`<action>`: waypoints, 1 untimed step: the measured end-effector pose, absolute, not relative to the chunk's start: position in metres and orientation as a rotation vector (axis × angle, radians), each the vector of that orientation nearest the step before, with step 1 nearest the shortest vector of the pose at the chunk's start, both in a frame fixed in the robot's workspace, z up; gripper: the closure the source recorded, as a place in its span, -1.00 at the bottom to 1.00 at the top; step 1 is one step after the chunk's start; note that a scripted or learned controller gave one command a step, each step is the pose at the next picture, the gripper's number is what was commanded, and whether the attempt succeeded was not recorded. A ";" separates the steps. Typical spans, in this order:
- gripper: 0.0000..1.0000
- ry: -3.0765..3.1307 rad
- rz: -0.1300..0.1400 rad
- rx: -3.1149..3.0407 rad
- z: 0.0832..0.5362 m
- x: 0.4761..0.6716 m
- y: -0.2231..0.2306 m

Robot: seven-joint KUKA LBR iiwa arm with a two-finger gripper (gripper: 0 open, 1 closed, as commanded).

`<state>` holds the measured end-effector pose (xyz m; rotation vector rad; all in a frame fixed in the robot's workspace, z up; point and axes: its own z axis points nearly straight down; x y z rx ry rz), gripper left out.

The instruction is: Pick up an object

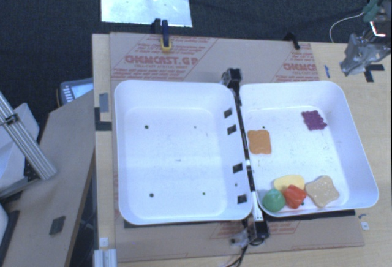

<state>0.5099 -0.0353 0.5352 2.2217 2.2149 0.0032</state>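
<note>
The left bin (pixel 174 149) lies bare beside the right bin (pixel 343 106). In the right bin, from its centre: orange slab (pixel 260 141) at 9 o'clock; green ball (pixel 274 200), yellow piece (pixel 288 182), red piece (pixel 294 196) and tan toast (pixel 322 191) around 6; purple cluster (pixel 313 119) at 1. The gripper (pixel 362 54) hangs well apart at 2, touching nothing; whether it is open I cannot tell.

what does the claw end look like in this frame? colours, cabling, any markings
The claw reads as pale grey metal, angular, with a dark tab at its lower right. A thin white cable loops off it up to a small greenish fitting, and a thin dark line continues upward from there. The picture is too small and soft to make out any markings.
</note>
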 end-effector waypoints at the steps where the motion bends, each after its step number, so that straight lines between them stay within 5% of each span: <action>1: 1.00 2.225 -0.008 2.227 0.392 0.485 -0.043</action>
